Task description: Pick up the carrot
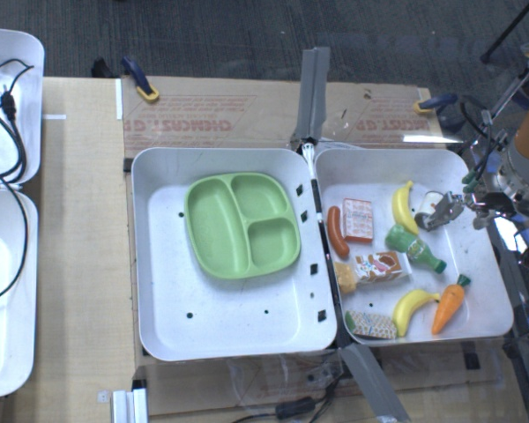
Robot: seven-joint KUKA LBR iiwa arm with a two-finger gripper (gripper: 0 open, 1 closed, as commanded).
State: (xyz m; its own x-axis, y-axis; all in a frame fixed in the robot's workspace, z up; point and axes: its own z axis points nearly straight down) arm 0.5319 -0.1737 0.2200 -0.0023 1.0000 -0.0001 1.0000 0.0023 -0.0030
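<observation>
An orange carrot (pixel 449 306) with a green top lies near the front right corner of the right bin (pixel 485 324), beside a yellow banana (pixel 411 307). My gripper (pixel 437 212) hangs over the bin's right middle, well behind the carrot and just right of a second banana (pixel 403 207). Its metal fingers look slightly parted, with nothing between them. The green bottle (pixel 413 247) lies between the gripper and the carrot.
The right bin also holds a red sausage (pixel 338 232), a pink-and-white carton (pixel 358 218), a small juice box (pixel 378 268) and a patterned piece (pixel 371 325) at the front. A green divided plate (pixel 242 225) sits in the left bin (pixel 159 324).
</observation>
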